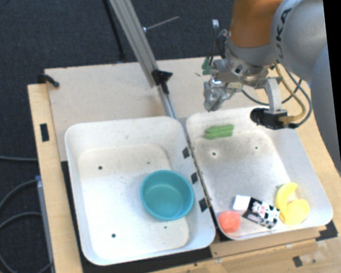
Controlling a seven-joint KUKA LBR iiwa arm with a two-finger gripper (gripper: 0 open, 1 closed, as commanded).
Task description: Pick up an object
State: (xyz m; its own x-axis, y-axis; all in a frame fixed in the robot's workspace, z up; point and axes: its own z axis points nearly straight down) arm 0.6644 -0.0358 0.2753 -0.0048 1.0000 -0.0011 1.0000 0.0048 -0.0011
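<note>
My gripper (215, 95) is hanging over the far edge of the right bin (294, 149), just above the rim near its far-left corner. Can't tell its state from this angle; the tip is a blurry metallic cluster. Nothing is showing in it. My arm is coming in from the right, orange band (260, 12) sitting above the wrist, cables looping around it.

Nearest thing to the tool: a green oblong object (219, 132), lying flat inside the right bin near the far wall, just below and in front of the gripper, apart from it.

The rest of the right bin's contents are bunching along the near edge. An orange-red ball (229, 220) is sitting at the near-left corner. Just right of it, a small white block (241, 203), then a black-and-white patterned piece (262, 213) touching or nearly touching it. A yellow object (291, 204) is lying at the near-right, just beside the patterned piece. All of these are well apart from the gripper.

In the left bin (92, 148) a teal bowl (166, 194) is sitting upright, toward the near-right side, close to the divide between the bins.

A metal rail (138, 38) is slanting from the top of the view to the gap between the bins. Both bins are resting on a tan board (104, 91).
</note>
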